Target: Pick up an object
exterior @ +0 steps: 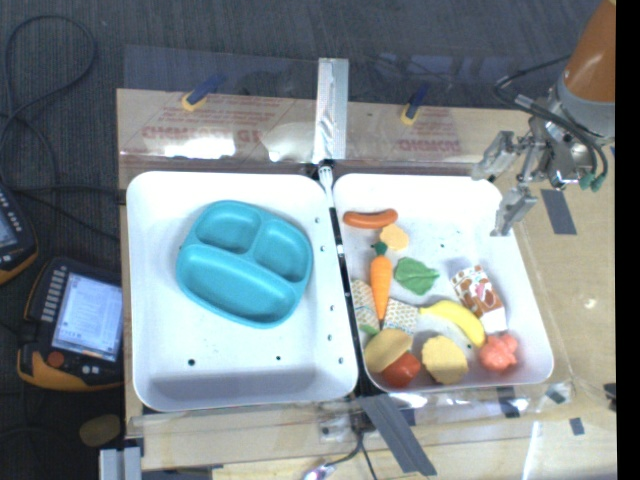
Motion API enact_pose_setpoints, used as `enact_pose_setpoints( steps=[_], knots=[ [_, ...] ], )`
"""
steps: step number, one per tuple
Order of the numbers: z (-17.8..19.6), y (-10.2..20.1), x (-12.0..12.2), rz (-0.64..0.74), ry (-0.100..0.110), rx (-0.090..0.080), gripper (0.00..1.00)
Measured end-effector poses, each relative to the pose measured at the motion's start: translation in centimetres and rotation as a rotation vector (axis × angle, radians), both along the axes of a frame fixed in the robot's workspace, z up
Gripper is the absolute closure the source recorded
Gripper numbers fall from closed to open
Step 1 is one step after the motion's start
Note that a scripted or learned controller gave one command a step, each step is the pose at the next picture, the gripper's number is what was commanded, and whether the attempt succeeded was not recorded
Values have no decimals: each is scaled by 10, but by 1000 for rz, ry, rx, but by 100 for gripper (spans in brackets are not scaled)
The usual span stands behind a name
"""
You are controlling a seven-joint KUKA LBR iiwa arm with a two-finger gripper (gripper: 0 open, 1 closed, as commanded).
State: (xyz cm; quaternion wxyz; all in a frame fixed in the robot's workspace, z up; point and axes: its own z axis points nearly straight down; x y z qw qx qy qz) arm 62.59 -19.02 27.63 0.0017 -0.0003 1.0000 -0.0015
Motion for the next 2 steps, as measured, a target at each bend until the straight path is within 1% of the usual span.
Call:
enact_pose_setpoints(
  steps=[1, 2],
  knots=[
    [32, -2, 14, -243, -1, 1, 0],
    [5, -33, 31, -299, -1, 1, 0]
  ],
)
